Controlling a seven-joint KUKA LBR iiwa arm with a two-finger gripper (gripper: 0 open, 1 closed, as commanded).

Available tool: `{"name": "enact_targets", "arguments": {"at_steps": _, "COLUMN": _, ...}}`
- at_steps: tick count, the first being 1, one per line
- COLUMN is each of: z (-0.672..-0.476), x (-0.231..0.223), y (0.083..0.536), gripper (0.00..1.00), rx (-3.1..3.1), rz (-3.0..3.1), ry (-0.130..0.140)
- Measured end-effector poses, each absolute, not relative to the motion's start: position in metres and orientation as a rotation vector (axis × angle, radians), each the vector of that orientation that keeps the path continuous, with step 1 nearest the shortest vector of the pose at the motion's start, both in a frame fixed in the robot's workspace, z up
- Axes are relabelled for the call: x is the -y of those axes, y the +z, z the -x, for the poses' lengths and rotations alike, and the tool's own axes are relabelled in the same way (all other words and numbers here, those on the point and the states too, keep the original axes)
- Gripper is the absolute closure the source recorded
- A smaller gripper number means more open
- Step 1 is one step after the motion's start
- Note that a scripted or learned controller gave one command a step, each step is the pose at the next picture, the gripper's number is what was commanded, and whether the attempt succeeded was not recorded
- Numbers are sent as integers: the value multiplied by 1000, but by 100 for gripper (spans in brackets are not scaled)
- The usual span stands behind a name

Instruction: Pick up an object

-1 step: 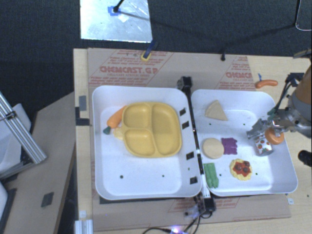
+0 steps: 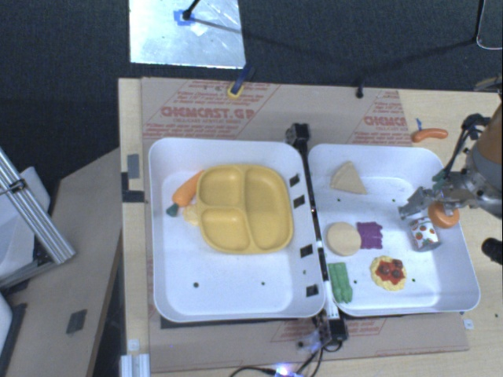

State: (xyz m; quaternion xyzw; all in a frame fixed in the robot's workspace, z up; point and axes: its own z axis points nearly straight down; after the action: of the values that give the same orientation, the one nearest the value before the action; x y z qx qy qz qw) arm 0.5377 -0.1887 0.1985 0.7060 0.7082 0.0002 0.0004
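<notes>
My pincer (image 2: 428, 210) hangs low over the right bin (image 2: 464, 285), right by a small spotted can (image 2: 425, 234); whether it is open or grips anything, I cannot tell. My wrist partly hides an orange piece (image 2: 448, 217) there.

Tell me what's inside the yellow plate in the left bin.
The yellow plate shows bare compartments. A carrot lies against its left rim, outside; anything beneath the plate is covered.

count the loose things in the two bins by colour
yellow: 2, divided plate, pizza piece with red topping
orange: 2, carrot, piece at gripper
beige: 2, wedge, round
purple: 1
green: 1
white spotted: 1
total: 9
</notes>
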Motion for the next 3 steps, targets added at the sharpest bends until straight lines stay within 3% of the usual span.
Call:
{"name": "enact_targets", "arguments": {"at_steps": 1, "z": -544, "x": 186, "y": 138, "gripper": 0, "rx": -2225, "rz": -2221, "ry": -1}}
{"name": "enact_targets", "arguments": {"at_steps": 2, "z": -548, "x": 187, "y": 139, "gripper": 0, "rx": -2218, "rz": -2204, "ry": 13}}
{"name": "enact_targets", "arguments": {"at_steps": 3, "z": -547, "x": 188, "y": 147, "gripper": 100, "rx": -2216, "rz": -2207, "ry": 9}}
